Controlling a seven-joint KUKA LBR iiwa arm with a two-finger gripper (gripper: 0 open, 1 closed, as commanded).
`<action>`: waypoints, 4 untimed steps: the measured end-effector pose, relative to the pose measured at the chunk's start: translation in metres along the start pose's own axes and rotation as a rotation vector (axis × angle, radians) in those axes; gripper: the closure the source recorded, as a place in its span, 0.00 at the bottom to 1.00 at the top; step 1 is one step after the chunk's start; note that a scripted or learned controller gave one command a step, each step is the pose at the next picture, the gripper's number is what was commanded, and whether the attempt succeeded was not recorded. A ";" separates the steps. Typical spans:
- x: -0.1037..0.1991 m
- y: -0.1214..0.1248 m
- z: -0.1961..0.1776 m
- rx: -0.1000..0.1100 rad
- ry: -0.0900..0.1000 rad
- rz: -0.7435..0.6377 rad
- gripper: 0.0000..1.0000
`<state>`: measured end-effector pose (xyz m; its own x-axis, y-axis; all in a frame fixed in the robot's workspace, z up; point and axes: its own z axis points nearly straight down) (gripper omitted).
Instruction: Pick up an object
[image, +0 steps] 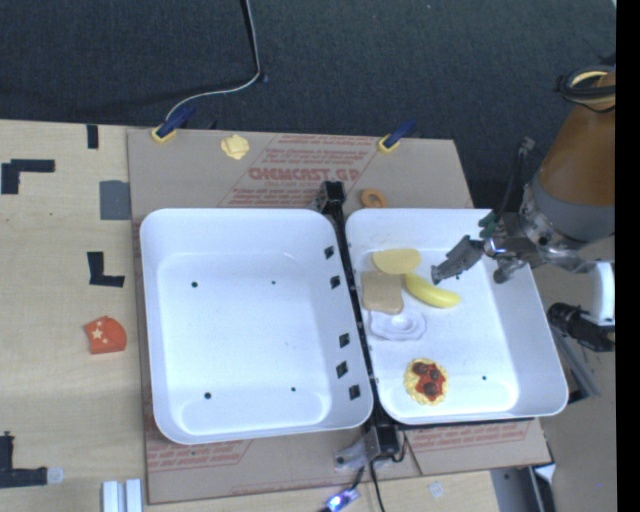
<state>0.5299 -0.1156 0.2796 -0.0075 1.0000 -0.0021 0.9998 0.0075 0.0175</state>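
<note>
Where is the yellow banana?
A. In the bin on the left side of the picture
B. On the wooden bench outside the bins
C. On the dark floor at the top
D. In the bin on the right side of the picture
D: the banana lies in the right-hand bin, beside a tan block and just below the end effector.

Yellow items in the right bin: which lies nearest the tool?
The curved yellow banana-shaped piece, just below the tool; the pale yellow oval piece sits farther left.
</note>
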 end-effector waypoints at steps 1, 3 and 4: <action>0.012 0.002 0.201 0.020 0.002 0.007 0.00; 0.021 0.135 0.198 0.016 0.002 0.004 0.00; -0.009 0.055 0.143 0.019 0.000 0.012 0.00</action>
<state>0.5877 -0.1243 0.1375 0.0045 1.0000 -0.0022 1.0000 -0.0045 -0.0015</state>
